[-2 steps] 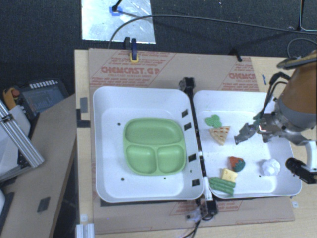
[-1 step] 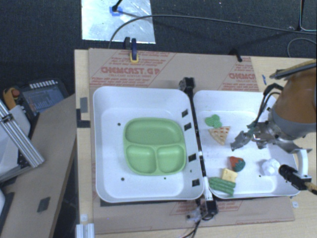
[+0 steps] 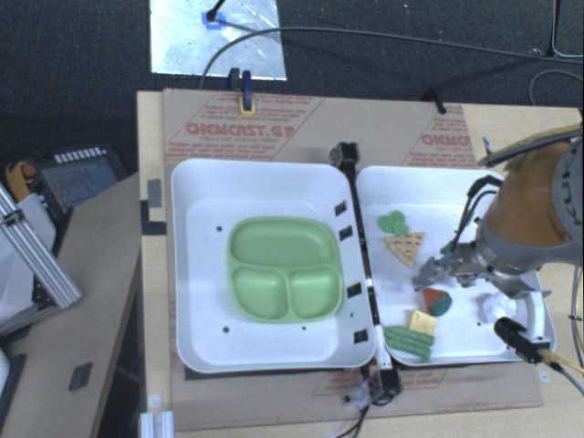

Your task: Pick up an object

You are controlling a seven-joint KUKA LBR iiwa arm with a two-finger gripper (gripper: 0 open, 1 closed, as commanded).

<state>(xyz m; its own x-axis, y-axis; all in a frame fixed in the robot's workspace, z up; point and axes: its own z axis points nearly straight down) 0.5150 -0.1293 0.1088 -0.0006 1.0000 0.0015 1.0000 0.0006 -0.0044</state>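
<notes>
The right bin (image 3: 456, 182) holds several toy foods. A green leafy piece (image 3: 392, 222) lies beside a tan pizza slice (image 3: 405, 246) in its left half. Toward the front lie a red and teal piece (image 3: 437, 300), a yellow block (image 3: 422, 322) and a green bean pod (image 3: 408, 341) near the front left corner. A white object (image 3: 495, 307) rests to the right of them. My gripper (image 3: 432, 274) reaches in from the right and hangs low, just above the red and teal piece and right of the pizza slice. I see nothing held in it.
The left bin (image 3: 196, 245) carries a green divided plate (image 3: 283, 268). A black divider bar (image 3: 358, 245) runs between the two bins. The arm's orange wrist band (image 3: 534, 203) covers the right bin's right side. Cables run across the dark floor behind the bench.
</notes>
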